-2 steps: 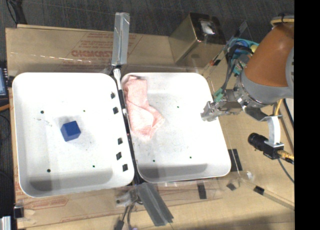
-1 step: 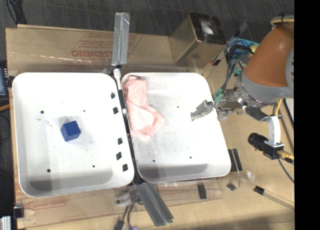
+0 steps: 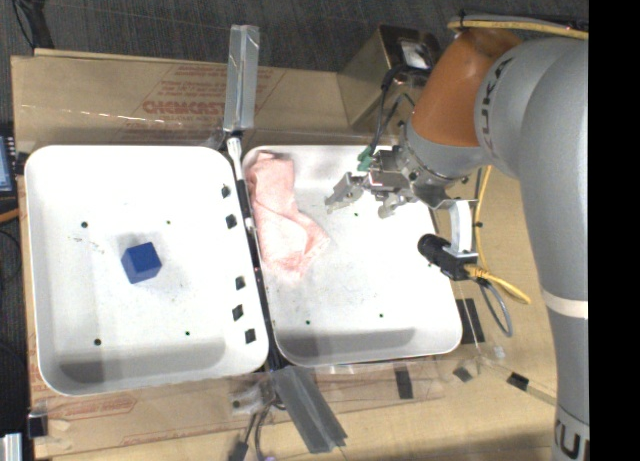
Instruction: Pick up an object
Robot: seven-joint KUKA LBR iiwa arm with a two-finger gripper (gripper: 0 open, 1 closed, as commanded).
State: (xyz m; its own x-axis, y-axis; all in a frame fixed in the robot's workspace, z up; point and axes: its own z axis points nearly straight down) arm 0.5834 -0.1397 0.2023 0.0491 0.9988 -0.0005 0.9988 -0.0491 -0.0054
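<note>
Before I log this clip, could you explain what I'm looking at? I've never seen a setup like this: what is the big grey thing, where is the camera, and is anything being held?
The picture comes from one camera fixed above a bench, looking down at a slant. The big grey thing with an orange band is a robot arm reaching in from the right. At its end is its tool, two small fingers for grasping, spread open over the right bin with nothing between them. Two shallow white bins sit side by side. The left bin holds a small blue cube. In the right bin a crumpled pink cloth lies along the left wall, a little left of the tool. So nothing is held yet.
</note>
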